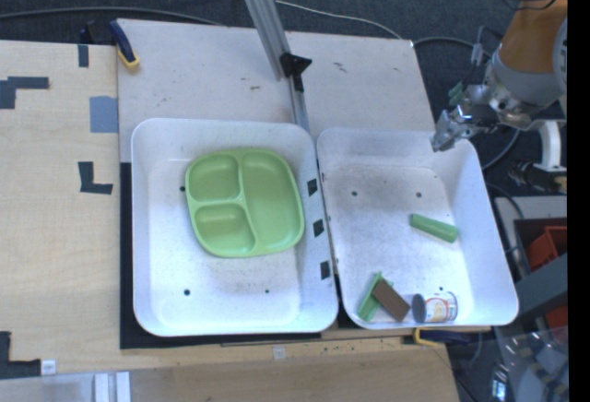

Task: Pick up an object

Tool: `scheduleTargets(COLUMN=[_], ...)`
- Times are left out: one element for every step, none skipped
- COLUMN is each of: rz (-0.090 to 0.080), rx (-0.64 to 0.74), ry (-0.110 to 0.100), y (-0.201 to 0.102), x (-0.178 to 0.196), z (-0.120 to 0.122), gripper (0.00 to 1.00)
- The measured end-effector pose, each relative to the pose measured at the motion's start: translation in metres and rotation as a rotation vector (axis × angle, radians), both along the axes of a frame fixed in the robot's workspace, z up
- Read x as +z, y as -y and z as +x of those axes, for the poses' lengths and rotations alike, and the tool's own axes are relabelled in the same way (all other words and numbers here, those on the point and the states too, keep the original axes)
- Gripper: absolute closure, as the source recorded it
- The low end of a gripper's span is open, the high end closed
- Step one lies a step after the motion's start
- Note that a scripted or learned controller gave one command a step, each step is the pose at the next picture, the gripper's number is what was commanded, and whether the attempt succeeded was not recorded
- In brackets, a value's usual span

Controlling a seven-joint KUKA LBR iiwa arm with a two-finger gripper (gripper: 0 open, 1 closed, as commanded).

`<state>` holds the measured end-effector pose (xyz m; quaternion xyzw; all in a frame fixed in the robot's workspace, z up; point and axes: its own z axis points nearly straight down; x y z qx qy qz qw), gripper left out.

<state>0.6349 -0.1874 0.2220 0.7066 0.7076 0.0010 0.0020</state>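
Not much done yet, by the look of it. Gripper up at the far right corner of the right bin, just over the rim, at the end of the grey and orange arm. Too small and dark there to tell how wide open or how tight shut. Nothing seen in its grip. Plenty to pick from, all lying down in the bins. In the right bin: a green stick by the right side, well apart from the gripper; a green block and a brown block touching each other at the near edge; a little can on its side just right of them. In the left bin: a green tray with three parts, flat in the middle, far from the gripper. Probably at the very start of a try. Still to do, at a guess: go over one thing, maybe the green stick as the closest, come down on it, close up, then lift it clear of the bin. No lift so far, so the job not done.
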Motion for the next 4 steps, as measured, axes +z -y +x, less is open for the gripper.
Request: scheduleTargets(rz=[0.003,0.004,0.003,0.003], rx=[0.005,0.006,0.006,0.005], ry=[-0.006,-0.005,-0.008,-0.008], y=[-0.055,-0.110,-0.165,-0.213], x=[-0.010,0.003,-0.008,-0.012], z=[-0.005,-0.011,-0.020,-0.032], gripper=[1.00,1.00,1.00,1.00])
